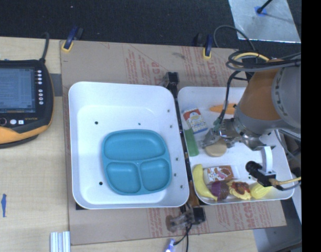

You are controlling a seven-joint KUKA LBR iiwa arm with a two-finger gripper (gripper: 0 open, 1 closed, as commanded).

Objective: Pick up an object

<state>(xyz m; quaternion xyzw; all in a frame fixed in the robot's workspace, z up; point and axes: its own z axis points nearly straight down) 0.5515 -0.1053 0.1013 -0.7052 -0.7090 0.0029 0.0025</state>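
Note:
My gripper [215,138] hangs low over the right bin [286,194], close to its left side. A tan round piece [217,150] lies just below the gripper tip, touching it or nearly so. A red and white packet [194,119] and a green stick [190,143] lie to the gripper's left. An orange carrot [223,108] pokes out from behind the arm at the back. Along the front edge lie a yellow banana [200,183], a brown snack packet [220,172], a purple piece [220,190] and some yellow pieces [242,190].
The left bin [82,109] holds a blue divided plate [136,160]. A teach pendant [19,101] lies on the bench at the far left. The arm's orange band and grey body cover the right bin's back right part.

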